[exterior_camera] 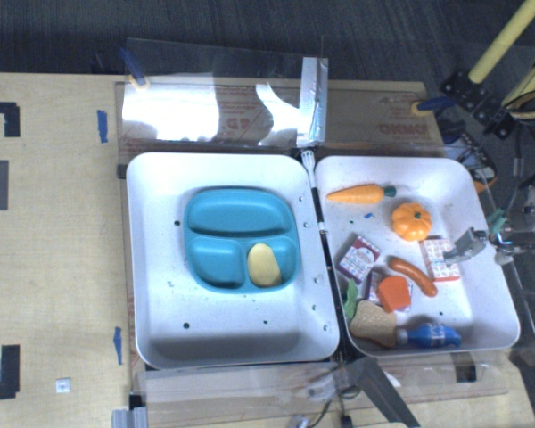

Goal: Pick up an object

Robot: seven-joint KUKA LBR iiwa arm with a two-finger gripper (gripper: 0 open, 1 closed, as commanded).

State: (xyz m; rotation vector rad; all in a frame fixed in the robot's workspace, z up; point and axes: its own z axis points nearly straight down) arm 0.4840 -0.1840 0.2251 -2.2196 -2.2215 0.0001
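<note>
Camera view, looking down on the bench [45, 239]. Left bin [152, 310]: one blue divided tray [236, 212], a yellow egg-shaped item [264, 264] in its near-right compartment. Right bin [490, 319]: carrot [357, 194] at the far side; small orange pumpkin [412, 221] right of it; red sausage [413, 275] mid-bin; printed packets [358, 259] left of centre; orange-red piece [394, 292]; tan sponge-like piece [373, 321] near-left; blue bottle [431, 334] lying at the near edge. Pincer [468, 243]: over the right bin's right side, beside a red-and-white card [439, 259]; finger opening cannot be told, nothing seen in its grip.
</note>
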